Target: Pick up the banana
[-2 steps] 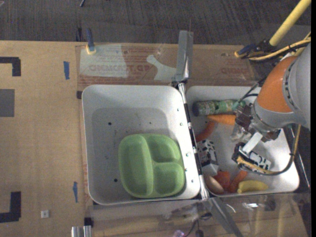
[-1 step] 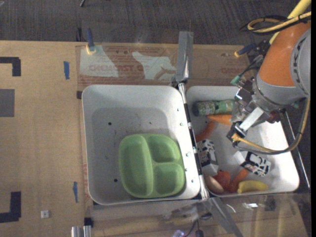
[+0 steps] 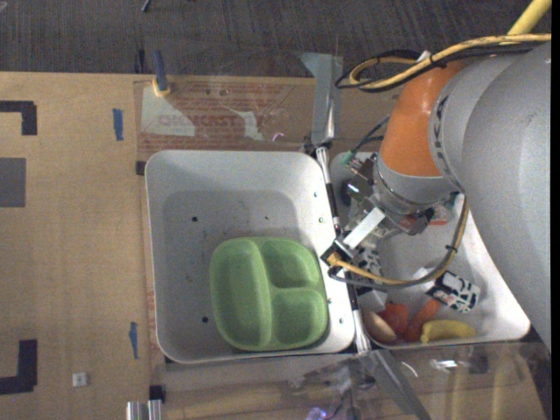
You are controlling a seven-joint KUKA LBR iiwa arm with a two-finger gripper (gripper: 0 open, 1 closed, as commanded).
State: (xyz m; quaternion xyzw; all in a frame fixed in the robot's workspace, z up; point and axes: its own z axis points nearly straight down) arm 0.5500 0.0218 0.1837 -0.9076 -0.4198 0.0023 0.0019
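The yellow banana (image 3: 448,329) lies at the near edge of the right bin (image 3: 499,315), beside some orange pieces (image 3: 411,317). The arm reaches in over this bin, and my gripper (image 3: 371,257) hangs below the orange-banded wrist near the bin's left wall. It is to the left of the banana and farther back, well apart from it. The arm hides much of the bin floor.
The left bin (image 3: 175,199) holds a green divided plate (image 3: 267,294) in its near right part. In the right bin a tan rounded item (image 3: 379,325) sits at the near left corner and a black-and-white object (image 3: 457,292) lies just behind the banana.
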